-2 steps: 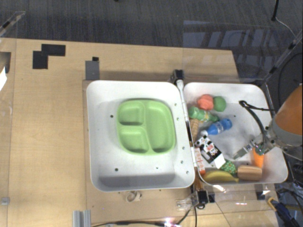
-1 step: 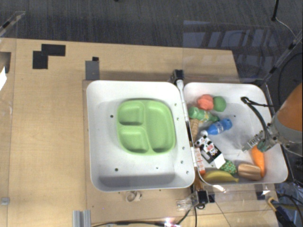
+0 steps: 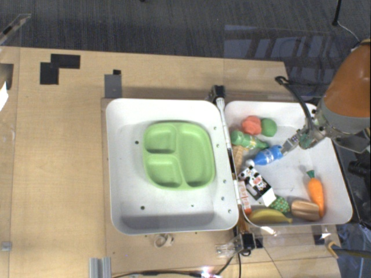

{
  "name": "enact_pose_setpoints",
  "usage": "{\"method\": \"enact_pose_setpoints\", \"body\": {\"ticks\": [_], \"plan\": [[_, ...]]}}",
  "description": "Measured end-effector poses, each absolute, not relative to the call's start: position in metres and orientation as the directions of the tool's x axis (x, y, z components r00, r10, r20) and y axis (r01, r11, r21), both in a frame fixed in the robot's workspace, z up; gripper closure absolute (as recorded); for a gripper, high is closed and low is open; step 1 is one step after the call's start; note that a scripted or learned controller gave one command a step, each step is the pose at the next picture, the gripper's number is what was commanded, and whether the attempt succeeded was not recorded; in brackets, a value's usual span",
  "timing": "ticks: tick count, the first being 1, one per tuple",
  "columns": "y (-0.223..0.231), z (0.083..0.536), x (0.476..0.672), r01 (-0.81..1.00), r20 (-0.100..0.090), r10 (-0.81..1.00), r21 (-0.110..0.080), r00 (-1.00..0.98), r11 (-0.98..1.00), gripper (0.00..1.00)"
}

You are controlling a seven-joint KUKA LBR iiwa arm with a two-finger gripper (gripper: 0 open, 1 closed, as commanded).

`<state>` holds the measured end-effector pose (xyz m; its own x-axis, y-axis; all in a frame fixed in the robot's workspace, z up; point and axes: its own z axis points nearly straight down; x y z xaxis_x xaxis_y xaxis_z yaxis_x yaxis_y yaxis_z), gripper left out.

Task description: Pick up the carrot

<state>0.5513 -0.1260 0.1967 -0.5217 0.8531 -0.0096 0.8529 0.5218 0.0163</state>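
Observation:
The carrot [image 3: 315,191], orange with a small green top, lies in the right bin [image 3: 342,172] near its right wall, pointing toward the front. My gripper [image 3: 293,142] hangs over the middle of that bin, up and to the left of the carrot and well apart from it. Its tip is right beside a blue bottle [image 3: 268,155]. Nothing shows held in it.
Around it in the right bin lie a red ball [image 3: 251,124], a green ball [image 3: 268,126], a cow-patterned carton [image 3: 255,183], a banana [image 3: 270,216] and a brown loaf [image 3: 305,209] just in front of the carrot. A green divided plate [image 3: 177,155] sits in the left bin [image 3: 124,172].

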Motion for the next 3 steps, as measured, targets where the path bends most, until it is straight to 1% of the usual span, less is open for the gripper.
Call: {"method": "enact_pose_setpoints", "body": {"ticks": [1, 2, 3], "plan": [[-0.130, 0.194, 0.549, 0.856, -0.008, 0.856, 0.009, -0.516, 0.516, 0.00], [-0.196, 0.094, 0.493, 0.861, -0.007, 0.861, 0.004, -0.508, 0.508, 0.00], [-0.204, 0.090, 0.493, 0.627, -0.012, 0.627, 0.009, -0.779, 0.779, 0.00]]}}
